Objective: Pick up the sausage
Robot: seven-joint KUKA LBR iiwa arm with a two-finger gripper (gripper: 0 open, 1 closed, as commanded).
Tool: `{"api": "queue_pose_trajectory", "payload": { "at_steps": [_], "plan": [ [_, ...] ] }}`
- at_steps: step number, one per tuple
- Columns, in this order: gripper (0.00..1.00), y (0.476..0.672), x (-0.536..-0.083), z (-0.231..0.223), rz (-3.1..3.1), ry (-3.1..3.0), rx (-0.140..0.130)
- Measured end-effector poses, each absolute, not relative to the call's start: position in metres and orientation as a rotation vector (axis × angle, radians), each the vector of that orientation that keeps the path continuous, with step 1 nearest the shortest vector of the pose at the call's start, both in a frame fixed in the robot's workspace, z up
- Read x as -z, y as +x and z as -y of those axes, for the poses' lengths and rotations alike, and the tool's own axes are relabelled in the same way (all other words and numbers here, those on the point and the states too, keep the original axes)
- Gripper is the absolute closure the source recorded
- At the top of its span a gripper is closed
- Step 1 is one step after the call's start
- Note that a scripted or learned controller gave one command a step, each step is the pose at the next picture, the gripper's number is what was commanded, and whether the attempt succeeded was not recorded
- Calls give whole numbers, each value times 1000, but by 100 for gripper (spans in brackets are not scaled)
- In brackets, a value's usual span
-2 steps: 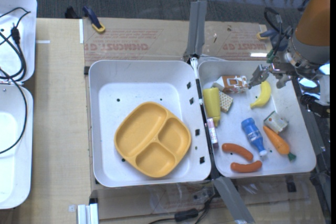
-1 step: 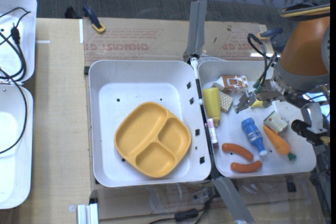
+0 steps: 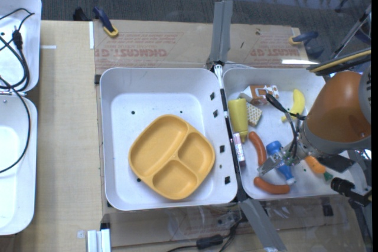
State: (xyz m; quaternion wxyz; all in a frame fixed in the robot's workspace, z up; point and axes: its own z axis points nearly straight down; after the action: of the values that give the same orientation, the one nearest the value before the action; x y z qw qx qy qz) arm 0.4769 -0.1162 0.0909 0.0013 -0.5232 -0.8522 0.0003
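**Operator:** I'm looking down on the right bin (image 3: 331, 192). The gripper (image 3: 277, 163) hangs low over it, and its fingers (image 3: 267, 166) sit in such a tangle of metal and blue that I cannot tell whether they are spread or pressed together. I see nothing between them.

**Colleague:** Where's the sausage?

**Operator:** There are two candidates. One sausage (image 3: 272, 186) lies flat just below the fingers, near the bin's front wall. A second orange-red link (image 3: 257, 147) lies just to the left of the fingers, slanting away from them. A blue toy (image 3: 279, 157) sits right at the fingers, partly under them.

**Colleague:** How will it handle?

**Operator:** My guess is a light plastic toy, smooth and rounded, so likely to roll or squirt out of a pinch. I'd take it across its middle, fingers straddling the short width, not at the tapered ends.

**Colleague:** Anything you can't see?

**Operator:** The arm's orange band (image 3: 336, 106) covers the bin's right side. A small orange piece (image 3: 315, 164) pokes out beyond the fingers to the right; I can't say what it is. The yellow bottle (image 3: 238, 115), banana (image 3: 298, 101) and the clutter further back are well clear. The yellow plate (image 3: 171, 156) is in the left bin (image 3: 118, 127).
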Motion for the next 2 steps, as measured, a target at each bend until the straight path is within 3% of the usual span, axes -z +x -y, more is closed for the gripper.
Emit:
{"api": "queue_pose_trajectory", "payload": {
  "at_steps": [1, 2],
  "plan": [
    [0, 543, -91, 106, 2453, -1964, -1],
    [0, 569, -135, 98, 2402, -2026, -2]
  ]
}}
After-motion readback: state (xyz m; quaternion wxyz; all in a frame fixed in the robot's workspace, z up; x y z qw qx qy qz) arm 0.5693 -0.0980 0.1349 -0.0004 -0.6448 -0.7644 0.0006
